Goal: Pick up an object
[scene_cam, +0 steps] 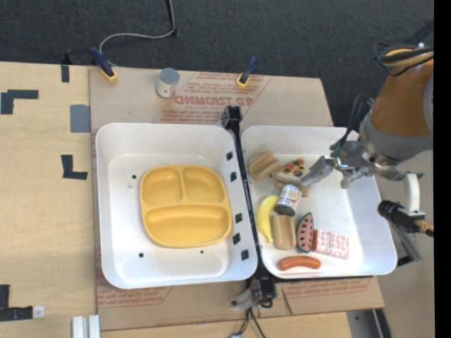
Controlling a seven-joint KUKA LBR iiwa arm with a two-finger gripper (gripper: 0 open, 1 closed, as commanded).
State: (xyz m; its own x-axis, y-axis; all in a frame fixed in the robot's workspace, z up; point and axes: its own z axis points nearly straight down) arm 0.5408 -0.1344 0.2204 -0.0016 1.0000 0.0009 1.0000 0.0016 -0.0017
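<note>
Cut off at the right edge: arm (405,111), upper links out of frame. Partly hidden under the gripper (331,167): far rim of the right bin (366,259). Too blurred to read: label on the small can (286,198), print on the red-and-white packet (331,244). Partly covered by the can: top of the banana (265,217). Too small to tell: topping on the pizza slice (290,168), make of the grey cylinder (167,83) on the cardboard. Cut off at the bottom edge: cable (250,315) below the bins.
</note>
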